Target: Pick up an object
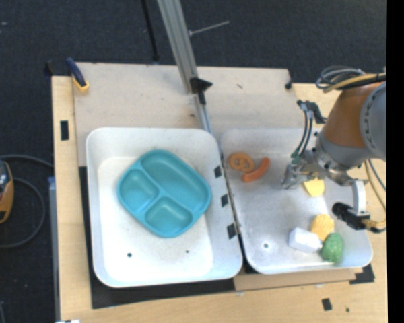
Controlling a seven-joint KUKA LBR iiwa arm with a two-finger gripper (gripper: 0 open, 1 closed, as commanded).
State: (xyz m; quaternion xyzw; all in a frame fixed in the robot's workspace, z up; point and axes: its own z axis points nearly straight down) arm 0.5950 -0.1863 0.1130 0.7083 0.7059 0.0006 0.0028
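Where the arm reaches in at the right of the frame, the gripper [297, 178] is seen low over the right bin [269, 251], beside a yellow piece [314, 188]; whether it is open or closed cannot be told. An orange sausage [256, 171] lies left of it.

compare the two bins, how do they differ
The left bin carries one large thing, a teal divided plate; the right bin carries several small ones: an orange toy, a yellow piece, a corn cob, a white block and a green lump. The gripper is over the right bin, not the left. Both are shallow, white and rounded.
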